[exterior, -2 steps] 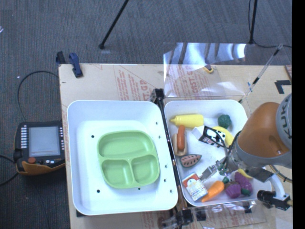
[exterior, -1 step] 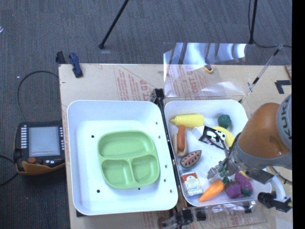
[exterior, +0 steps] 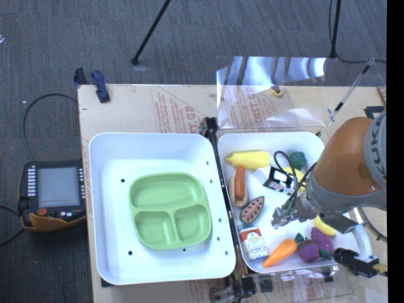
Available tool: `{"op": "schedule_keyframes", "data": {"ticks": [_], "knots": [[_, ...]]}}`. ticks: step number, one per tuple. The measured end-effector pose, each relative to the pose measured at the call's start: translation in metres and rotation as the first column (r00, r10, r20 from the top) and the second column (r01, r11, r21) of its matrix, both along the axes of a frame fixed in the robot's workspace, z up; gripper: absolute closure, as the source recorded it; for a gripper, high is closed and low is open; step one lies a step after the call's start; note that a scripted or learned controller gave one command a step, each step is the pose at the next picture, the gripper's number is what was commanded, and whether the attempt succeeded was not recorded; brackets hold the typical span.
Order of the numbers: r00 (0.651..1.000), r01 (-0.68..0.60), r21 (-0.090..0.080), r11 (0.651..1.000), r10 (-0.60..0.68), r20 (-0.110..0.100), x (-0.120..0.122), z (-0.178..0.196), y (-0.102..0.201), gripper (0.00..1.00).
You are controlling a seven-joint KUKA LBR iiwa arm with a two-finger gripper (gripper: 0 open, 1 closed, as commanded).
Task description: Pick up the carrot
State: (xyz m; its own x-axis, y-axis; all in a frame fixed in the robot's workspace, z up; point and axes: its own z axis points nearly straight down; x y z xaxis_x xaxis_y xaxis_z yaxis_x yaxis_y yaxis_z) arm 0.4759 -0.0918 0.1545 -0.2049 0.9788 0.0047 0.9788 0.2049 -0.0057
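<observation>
The orange carrot [exterior: 281, 252] lies near the front edge of the right bin [exterior: 228, 145], pointing down-left, next to purple grapes [exterior: 314, 248]. My gripper [exterior: 282, 218] hangs just above and behind the carrot, over the bin floor, with nothing visibly between its fingers. The grey and orange arm [exterior: 347, 163] reaches in from the right and covers part of the bin.
The right bin also holds a yellow squash [exterior: 248, 160], a hot dog [exterior: 239, 184], a watermelon slice [exterior: 252, 209], a small carton [exterior: 253, 243], a dark green item [exterior: 297, 160] and a yellow piece [exterior: 325, 226]. The left bin [exterior: 107, 169] holds a green divided plate [exterior: 170, 209].
</observation>
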Motion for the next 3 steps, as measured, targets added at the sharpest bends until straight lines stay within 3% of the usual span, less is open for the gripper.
{"op": "schedule_keyframes", "data": {"ticks": [1, 2, 3], "knots": [[1.0, -0.017, -0.003, 1.0, 0.017, 0.003, 0.017, 0.045, -0.012, 1.0], [1.0, -0.017, -0.001, 1.0, 0.017, -0.002, 0.016, 0.042, -0.012, 0.0], [0.773, -0.634, 0.003, 0.773, 0.634, 0.012, 0.003, -0.063, -0.031, 0.0]]}}
